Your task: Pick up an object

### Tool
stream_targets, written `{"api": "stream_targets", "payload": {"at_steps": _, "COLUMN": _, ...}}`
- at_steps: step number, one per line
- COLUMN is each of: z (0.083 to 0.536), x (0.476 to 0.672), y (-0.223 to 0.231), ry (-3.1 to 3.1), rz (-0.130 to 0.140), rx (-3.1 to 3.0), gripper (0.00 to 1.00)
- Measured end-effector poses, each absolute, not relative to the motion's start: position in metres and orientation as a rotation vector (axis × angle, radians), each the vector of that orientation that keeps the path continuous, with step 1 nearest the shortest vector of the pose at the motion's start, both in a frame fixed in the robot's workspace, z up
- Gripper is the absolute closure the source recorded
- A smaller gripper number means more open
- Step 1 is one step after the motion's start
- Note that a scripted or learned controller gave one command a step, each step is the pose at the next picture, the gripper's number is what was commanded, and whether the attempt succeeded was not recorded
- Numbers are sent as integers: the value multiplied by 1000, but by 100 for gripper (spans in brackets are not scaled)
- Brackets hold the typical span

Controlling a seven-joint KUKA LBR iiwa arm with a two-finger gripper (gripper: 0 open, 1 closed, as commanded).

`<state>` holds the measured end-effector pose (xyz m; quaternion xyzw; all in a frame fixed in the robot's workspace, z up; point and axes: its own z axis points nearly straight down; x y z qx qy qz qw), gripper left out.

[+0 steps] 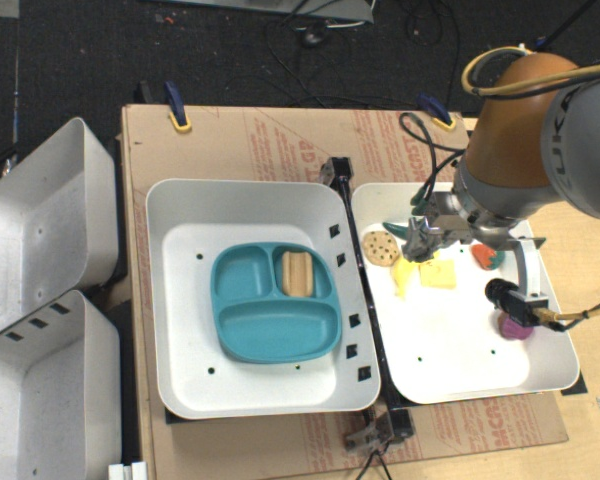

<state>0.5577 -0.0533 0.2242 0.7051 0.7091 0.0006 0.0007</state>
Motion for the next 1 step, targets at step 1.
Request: {"api": "stream_targets", "payload": {"at_steps": 1, "z": 227, "x": 554, "y": 8, "ry": 2229, "rz": 0, "rx": 2215, "gripper": 100}}
